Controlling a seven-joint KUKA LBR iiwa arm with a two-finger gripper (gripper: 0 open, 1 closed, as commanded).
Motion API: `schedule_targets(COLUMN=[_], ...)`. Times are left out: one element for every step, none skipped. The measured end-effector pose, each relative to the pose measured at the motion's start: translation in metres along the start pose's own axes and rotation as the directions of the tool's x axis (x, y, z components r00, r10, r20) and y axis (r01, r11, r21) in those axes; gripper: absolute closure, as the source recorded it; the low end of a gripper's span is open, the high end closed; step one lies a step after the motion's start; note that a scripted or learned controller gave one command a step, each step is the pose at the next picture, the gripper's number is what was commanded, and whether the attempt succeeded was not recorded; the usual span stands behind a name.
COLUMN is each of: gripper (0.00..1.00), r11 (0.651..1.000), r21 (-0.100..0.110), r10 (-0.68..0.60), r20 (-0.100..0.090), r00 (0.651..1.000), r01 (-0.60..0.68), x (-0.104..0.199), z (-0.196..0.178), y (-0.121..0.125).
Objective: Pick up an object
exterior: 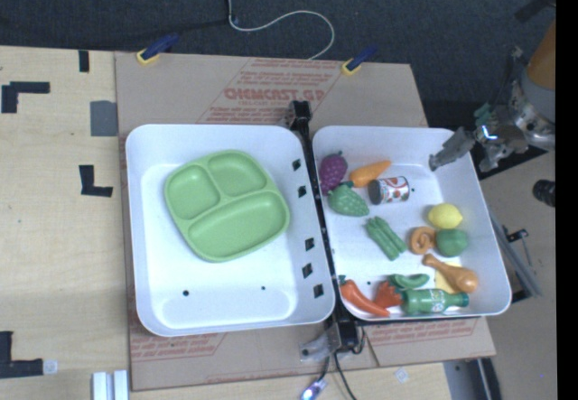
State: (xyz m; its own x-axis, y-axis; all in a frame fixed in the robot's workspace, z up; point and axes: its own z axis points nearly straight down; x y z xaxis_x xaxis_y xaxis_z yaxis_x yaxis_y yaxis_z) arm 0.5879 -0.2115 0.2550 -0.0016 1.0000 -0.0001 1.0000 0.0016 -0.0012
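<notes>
The right bin (470,174) holds several toy foods. Purple grapes (333,169), an orange carrot (370,173) and a small can (391,190) lie near its far left. A yellow lemon (444,216) and a green lime (452,242) rest at the right side. Along the near wall lie a green bottle (433,302) and a red pepper (361,297). My gripper (449,153) hangs over the bin's far right corner, above and apart from the toys, with nothing seen in it.
The left bin (153,299) bears a green divided plate (228,204). Green beans (386,237), a leafy green (348,201), an orange ring (421,239) and a drumstick (452,272) also crowd the right bin. Cardboard lies under both bins.
</notes>
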Motion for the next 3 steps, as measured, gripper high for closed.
schedule_targets(gripper=[0.0,1.0,1.0], r11=[1.0,1.0,1.0], r21=[-0.003,0.0,-0.002], r10=[-0.001,-0.002,-0.001], r20=[0.0,0.001,0.0], r00=[1.0,1.0,1.0], r01=[0.001,0.002,0.001], x=[0.022,0.021,0.044], z=[-0.072,-0.078,-0.107], y=[-0.05,-0.048,-0.07])
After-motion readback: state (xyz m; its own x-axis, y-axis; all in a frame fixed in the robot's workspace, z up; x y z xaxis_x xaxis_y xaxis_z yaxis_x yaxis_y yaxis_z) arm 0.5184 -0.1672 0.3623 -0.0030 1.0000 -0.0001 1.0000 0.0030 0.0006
